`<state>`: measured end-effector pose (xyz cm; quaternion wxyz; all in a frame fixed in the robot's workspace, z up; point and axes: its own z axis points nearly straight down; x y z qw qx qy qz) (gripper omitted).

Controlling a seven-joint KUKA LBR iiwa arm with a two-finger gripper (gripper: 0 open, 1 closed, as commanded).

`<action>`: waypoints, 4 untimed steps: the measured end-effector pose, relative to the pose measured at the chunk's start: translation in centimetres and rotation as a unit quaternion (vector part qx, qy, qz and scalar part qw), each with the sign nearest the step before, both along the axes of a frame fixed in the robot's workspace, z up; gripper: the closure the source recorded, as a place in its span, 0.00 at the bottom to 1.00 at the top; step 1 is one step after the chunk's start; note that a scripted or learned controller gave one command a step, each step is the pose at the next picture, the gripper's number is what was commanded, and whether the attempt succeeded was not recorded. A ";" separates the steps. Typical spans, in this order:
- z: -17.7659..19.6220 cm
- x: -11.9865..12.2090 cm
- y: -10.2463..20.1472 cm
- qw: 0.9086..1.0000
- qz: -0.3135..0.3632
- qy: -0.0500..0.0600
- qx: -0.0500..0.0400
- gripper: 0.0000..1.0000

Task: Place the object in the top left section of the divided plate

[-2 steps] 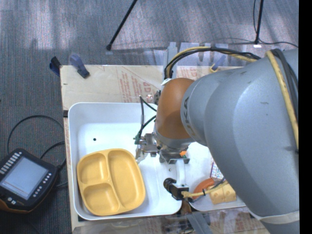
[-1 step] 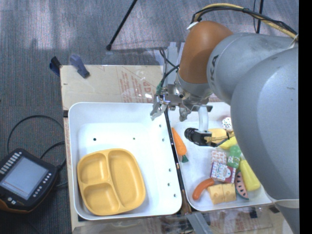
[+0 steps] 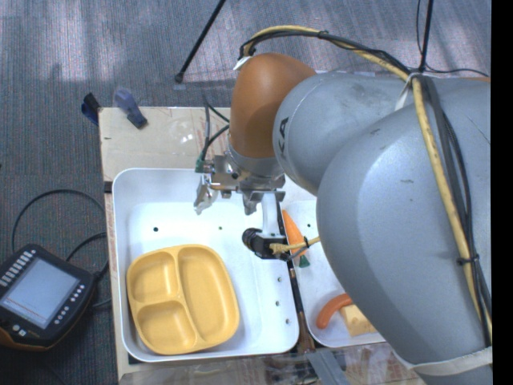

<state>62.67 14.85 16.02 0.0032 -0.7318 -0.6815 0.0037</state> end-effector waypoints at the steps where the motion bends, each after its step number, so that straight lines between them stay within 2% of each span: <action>1: 1.0 0.0 -0.1 1.000 0.001 0.001 -0.002 1.00; 2: -5.5 1.4 -3.1 0.972 -0.233 0.001 -0.003 1.00; 3: 2.7 0.9 -7.7 0.900 -0.436 -0.003 -0.003 1.00; 4: 2.5 0.8 -4.5 0.873 -0.487 -0.001 -0.004 1.00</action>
